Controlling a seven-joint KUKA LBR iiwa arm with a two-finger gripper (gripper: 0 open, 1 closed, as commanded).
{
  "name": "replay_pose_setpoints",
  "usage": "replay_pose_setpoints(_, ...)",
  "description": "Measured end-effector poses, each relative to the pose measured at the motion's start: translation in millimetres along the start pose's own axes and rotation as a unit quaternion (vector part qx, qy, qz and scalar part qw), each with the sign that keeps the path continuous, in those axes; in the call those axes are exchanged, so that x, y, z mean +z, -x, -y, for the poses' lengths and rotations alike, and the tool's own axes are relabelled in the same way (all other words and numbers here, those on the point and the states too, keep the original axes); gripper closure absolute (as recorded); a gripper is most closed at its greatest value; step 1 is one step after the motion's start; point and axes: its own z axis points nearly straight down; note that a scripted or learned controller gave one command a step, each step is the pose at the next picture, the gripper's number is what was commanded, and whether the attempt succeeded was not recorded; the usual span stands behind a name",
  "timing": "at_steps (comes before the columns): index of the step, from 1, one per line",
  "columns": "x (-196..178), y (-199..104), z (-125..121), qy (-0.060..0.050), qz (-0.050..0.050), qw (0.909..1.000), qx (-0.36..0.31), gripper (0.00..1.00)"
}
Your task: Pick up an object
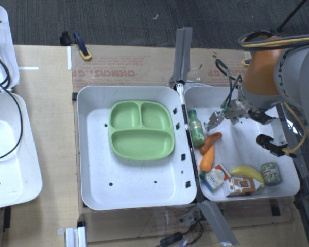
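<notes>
My gripper (pixel 215 120) hangs over the upper left part of the right bin (pixel 247 138), reaching in from the right. It sits just right of a green bottle (pixel 196 128) that lies along the bin's left wall, and just above a small orange carrot (pixel 212 137). I see nothing held in it. A larger carrot (pixel 207 159) lies below the small one.
Along the right bin's front lie a small white carton (pixel 215 178), an orange-and-white carton (pixel 243 186), a banana (pixel 247 172) and a green can (pixel 270 173). In the left bin (pixel 92 179) sits a green divided plate (pixel 141 130).
</notes>
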Motion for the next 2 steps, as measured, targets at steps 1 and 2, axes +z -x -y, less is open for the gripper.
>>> replay_pose_setpoints(1, 9, -17, 65, 0.0, -0.001, 0.9982, -0.061, 0.0)
replay_pose_setpoints(2, 9, -28, 108, 0.0, -0.001, 0.9982, -0.061, 0.0)
